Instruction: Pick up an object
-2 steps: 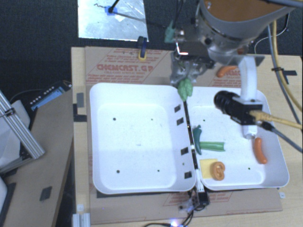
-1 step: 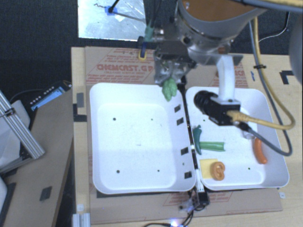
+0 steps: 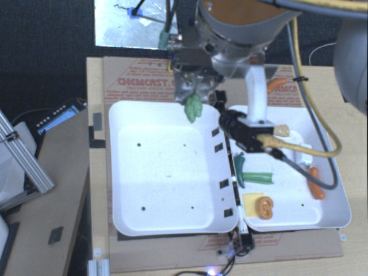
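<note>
Bench with cardboard sheet (image 3: 144,76) under two white bins. Gripper (image 3: 193,99) at 12 o'clock rim of left bin (image 3: 161,171), jaws closed on green object (image 3: 192,108), lifted. Right bin (image 3: 330,209): green stick (image 3: 257,177), orange ear-shaped piece (image 3: 264,207), orange carrot-like piece (image 3: 315,187).

Picked object: small pale-green soft lumpy item (image 3: 193,109).
It is hanging upright from the metal two-finger gripper (image 3: 192,98), pinched between the fingers, and is sitting above the back rim of the left shallow white plastic bin (image 3: 123,154), near its right corner.
</note>
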`<state>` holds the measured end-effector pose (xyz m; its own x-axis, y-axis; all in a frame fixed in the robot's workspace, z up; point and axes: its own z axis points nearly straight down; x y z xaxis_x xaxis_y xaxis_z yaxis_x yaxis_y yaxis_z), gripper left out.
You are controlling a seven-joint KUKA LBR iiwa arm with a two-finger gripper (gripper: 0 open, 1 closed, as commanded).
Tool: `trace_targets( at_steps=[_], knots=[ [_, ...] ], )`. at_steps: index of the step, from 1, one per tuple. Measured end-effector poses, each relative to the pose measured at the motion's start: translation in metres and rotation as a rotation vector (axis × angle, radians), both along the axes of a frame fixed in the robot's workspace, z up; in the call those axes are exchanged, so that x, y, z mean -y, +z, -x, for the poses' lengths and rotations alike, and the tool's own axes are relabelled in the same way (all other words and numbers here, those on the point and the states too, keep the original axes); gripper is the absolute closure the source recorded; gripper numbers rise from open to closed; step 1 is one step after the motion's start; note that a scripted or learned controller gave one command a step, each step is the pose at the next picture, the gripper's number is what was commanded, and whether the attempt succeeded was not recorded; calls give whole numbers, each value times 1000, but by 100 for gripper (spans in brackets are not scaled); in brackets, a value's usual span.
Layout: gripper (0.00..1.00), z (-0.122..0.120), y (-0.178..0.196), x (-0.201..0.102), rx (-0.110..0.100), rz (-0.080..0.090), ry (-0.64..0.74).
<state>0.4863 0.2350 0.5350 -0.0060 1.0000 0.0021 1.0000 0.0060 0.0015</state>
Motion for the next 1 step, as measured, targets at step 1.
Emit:
trace_targets(
  at_steps=[1],
  knots=[
    [100,0,0,58,0,2,-10]
  ],
)
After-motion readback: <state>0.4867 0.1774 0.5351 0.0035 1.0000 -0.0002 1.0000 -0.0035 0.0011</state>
